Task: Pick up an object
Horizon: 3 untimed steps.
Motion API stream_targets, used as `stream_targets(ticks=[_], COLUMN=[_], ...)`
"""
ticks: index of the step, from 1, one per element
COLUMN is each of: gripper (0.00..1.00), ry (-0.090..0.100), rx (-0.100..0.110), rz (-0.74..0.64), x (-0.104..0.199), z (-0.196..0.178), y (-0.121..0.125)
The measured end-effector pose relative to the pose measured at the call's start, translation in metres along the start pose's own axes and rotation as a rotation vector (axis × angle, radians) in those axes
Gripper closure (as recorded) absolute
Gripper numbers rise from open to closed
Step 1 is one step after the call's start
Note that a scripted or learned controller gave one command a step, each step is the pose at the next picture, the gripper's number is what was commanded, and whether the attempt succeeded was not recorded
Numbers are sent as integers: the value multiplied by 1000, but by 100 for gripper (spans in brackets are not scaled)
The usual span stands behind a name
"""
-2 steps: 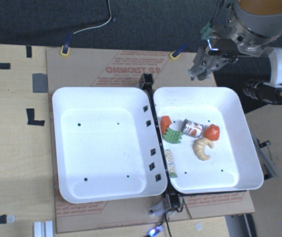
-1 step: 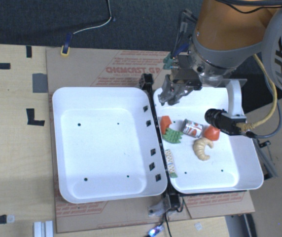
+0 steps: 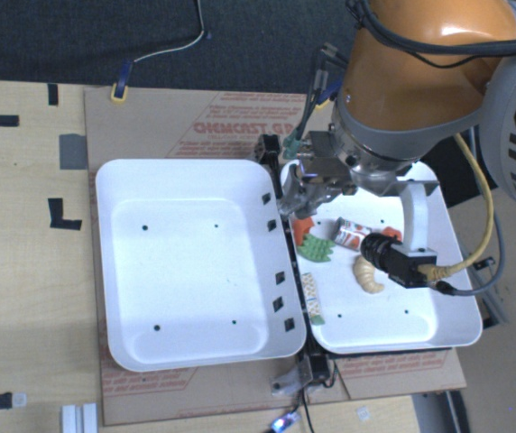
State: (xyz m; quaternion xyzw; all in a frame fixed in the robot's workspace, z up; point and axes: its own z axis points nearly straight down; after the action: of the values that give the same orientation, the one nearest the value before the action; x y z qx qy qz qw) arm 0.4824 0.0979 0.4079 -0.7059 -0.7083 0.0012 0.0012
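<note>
The right bin (image 3: 393,332) holds several small objects: an orange piece (image 3: 301,230), a green leafy piece (image 3: 317,250), a red and white tube (image 3: 353,235), a beige curved piece (image 3: 367,276) and a pale patterned strip (image 3: 311,297) by the left wall. My gripper (image 3: 305,198) hangs low over the bin's upper left corner, just above the orange piece. The arm's big orange band and grey wrist cover much of the bin's far side.
The left bin (image 3: 186,269) lies beside the right one, with black clips along their shared wall (image 3: 281,269). A black cable fitting (image 3: 398,260) juts over the right bin's middle. Both bins rest on a cardboard sheet (image 3: 222,124).
</note>
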Motion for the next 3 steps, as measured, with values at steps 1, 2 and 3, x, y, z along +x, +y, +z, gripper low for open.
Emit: stream_targets(ticks=[1, 2, 3], gripper=[100, 100, 100], ry=[-1, 3, 2], rx=[1, -12, -9], rz=[-2, 0, 0], x=[50, 58, 87], z=[20, -74, -130], y=[1, 2, 28])
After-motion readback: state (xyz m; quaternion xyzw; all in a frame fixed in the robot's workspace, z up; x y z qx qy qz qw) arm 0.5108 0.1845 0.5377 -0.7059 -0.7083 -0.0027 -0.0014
